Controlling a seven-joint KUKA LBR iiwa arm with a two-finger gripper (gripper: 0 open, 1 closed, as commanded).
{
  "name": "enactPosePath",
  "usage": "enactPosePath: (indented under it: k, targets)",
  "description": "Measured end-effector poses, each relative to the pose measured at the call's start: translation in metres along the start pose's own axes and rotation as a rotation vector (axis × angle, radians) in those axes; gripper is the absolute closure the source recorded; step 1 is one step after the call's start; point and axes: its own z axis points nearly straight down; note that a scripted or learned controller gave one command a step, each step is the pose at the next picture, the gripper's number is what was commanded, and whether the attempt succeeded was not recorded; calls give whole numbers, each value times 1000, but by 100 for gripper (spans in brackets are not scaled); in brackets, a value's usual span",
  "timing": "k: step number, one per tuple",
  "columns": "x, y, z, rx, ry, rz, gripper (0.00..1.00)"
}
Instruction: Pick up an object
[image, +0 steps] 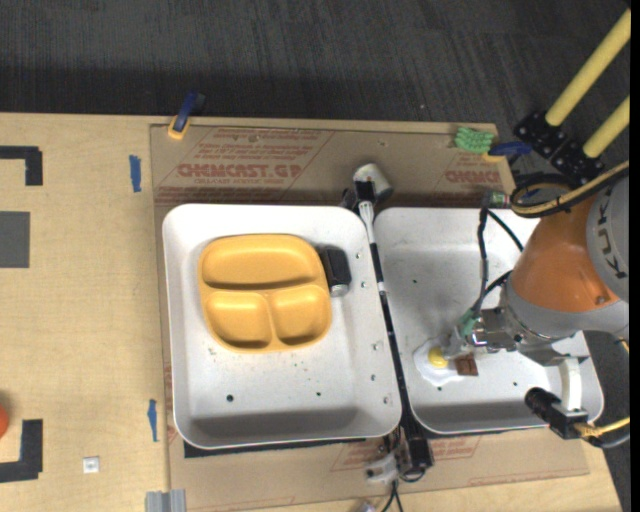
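The gripper is low inside the right bin, a shallow tray of smooth white plastic with rounded corners; whether it is open or closed cannot be told. Just beside its tip lie a small round yellow object and a tiny brown block, too small to show any long axis. Well to the gripper's left, in the left bin, rests a glossy yellow divided plate with three compartments, a dark object touching its edge.
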Motion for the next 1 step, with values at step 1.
enactPosePath:
  k: [1]
  targets:
    - [59,-11,-79,-3,-2,389,100]
